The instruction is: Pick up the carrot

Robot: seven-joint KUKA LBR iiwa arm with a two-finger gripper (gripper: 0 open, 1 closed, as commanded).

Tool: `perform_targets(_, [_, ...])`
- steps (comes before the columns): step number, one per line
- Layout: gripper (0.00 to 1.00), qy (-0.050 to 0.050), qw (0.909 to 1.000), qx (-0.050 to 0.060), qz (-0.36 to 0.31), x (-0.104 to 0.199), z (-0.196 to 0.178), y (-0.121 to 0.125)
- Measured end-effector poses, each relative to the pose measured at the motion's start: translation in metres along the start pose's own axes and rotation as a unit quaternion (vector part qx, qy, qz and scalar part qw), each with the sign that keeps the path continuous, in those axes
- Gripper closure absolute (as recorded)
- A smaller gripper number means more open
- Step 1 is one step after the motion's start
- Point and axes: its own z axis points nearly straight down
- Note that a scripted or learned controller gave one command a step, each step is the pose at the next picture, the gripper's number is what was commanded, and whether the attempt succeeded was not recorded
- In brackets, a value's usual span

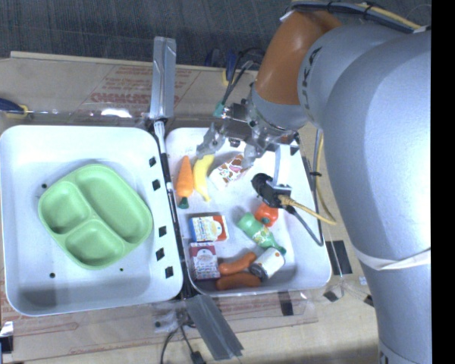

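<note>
Here the orange carrot [184, 177], green-ended, lies flat; gripper [230, 144] fingers apparently spread, holding nothing.

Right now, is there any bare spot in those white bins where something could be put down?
Yes. The left white bin has bare floor all around the green divided plate, widest along its near edge. The right white bin is crowded: orange carrot, yellow banana, small cartons, sausages, and the gripper over its far end.

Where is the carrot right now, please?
The carrot lies in the right bin, against its left wall, touching the banana on its right.
</note>
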Motion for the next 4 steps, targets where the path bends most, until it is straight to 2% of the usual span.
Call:
perform_targets(1, [0.0, 0.0, 0.999, 0.002, -0.045, 0.029, 0.029, -0.041])
perform_targets(2, [0.0, 0.0, 0.9933, 0.0, -0.116, -0.029, 0.092, 0.012])
perform_targets(3, [0.0, -0.001, 0.9855, 0.0, -0.17, -0.027, 0.054, 0.021])
perform_targets(4, [0.0, 0.0, 0.9727, 0.001, -0.232, 0.023, 0.028, -0.027])
